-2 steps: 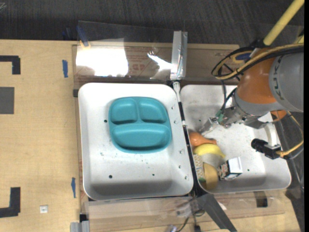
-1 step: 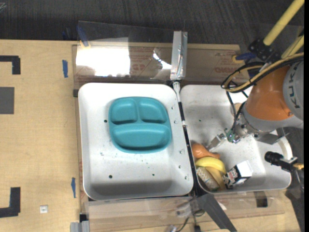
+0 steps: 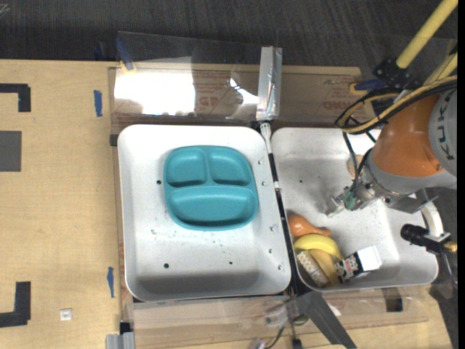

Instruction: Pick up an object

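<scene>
Banana [image 3: 320,246] lies at the right bin's [image 3: 320,155] near-left corner, beside an orange fruit [image 3: 304,225] and a small box [image 3: 361,261]; my claw [image 3: 344,201] hangs above bare floor, apart; I cannot tell its state; I'm on approach; next, shift toward that pile, descend.

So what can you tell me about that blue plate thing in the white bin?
The blue plate is a teal tray with rounded corners, and it looks like smooth plastic. It has three sections: two small ones at the far side and one wide one nearer the camera. It lies flat, right side up, in the middle of the left white bin. The sections look empty, and it touches just the bin's floor.
</scene>
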